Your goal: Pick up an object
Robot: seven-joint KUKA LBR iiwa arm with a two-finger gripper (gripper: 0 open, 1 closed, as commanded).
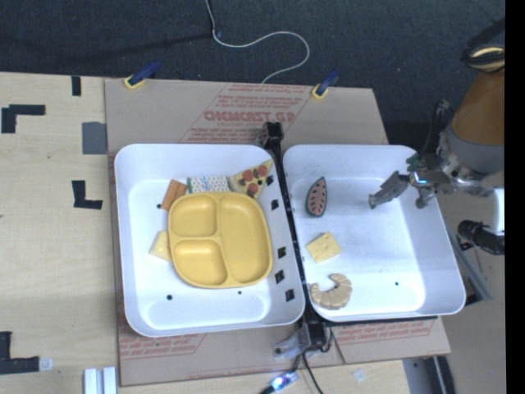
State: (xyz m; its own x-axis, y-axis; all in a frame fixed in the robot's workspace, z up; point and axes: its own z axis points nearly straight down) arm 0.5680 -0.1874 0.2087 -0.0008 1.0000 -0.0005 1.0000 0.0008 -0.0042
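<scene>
The right bin [426, 294] holds three toy foods: a watermelon slice [317, 196] at its upper left, a yellow cheese wedge [323, 247] in the middle left, and a croissant [332, 290] at the lower left. My gripper [401, 194] hangs over the upper right part of this bin, well to the right of the watermelon slice. It is open, its fingers spread apart with nothing between them. The arm's orange band [486, 109] shows at the right edge.
The left bin [131, 302] carries a yellow divided plate [220, 238], with a pizza slice [253, 177], an orange stick [173, 194] and other small toy foods along its upper and left sides. A white cable [254, 41] lies beyond the bins.
</scene>
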